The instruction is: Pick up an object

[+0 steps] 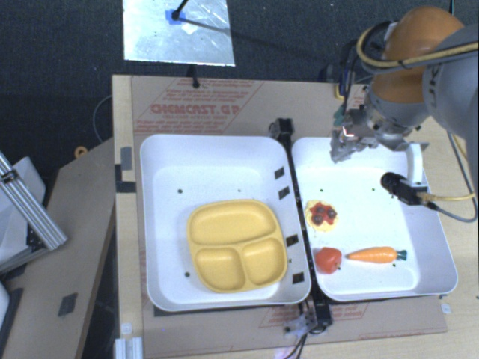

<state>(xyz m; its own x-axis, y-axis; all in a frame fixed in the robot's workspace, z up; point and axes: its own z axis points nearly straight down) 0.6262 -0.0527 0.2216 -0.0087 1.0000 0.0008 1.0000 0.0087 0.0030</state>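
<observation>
Gripper point(346, 149) hangs over the far edge of the right bin point(434, 238), touching none of the objects; whether it is clenched or released cannot be told. Well below it lie a carrot point(371, 255), smooth and tapered, a round red tomato point(327, 259) just beside that, and a small pastry with dark berries point(322, 215) nearer. Away to its left, the left bin point(168, 170) holds a yellow three-compartment plastic tray point(236, 244). Both glossy white bins rest on brown cardboard point(196, 105) over dark carpet.

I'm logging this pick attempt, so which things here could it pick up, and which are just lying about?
Could be picked:
carrot
tomato
small pastry with berries

Just lying about:
yellow divided tray
foil sheet
cardboard sheet
</observation>
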